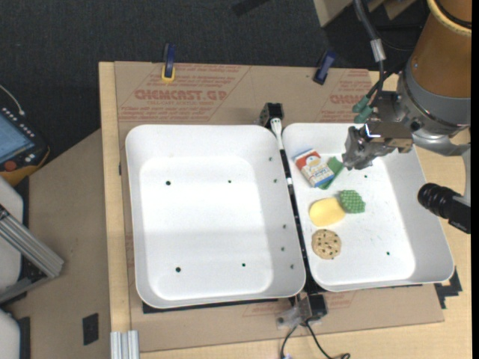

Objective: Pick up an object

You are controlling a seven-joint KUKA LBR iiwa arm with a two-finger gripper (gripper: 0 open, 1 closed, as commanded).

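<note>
**Carton lying just to the image-left of my end effector**

I am hanging my end effector (360,154) low over the back part of the right-hand shallow white plastic bin (419,223), reaching in from the right of the camera view. I cannot tell from this slant what my end effector is doing at its tip; the dark parts down there are blurring into one shape, and I am not seeing anything carried.

The nearest thing to me is the small red, white and blue printed carton (314,167), lying flat in the bin just beside my end effector, towards the image-left and a touch nearer the camera. Its long axis is running on a diagonal, from upper left to lower right in the view. A dark green scrap at its right corner is sitting between it and me.

Further towards the camera, the knobbly green ball (351,201), the smooth yellow lemon-shaped piece (326,212) and the round brown speckled cookie (325,243) are lying in a loose cluster, the green and yellow ones touching or nearly so.

I am judging the carton to be the easiest pick: a short shift left, closing across its narrow side.
</note>
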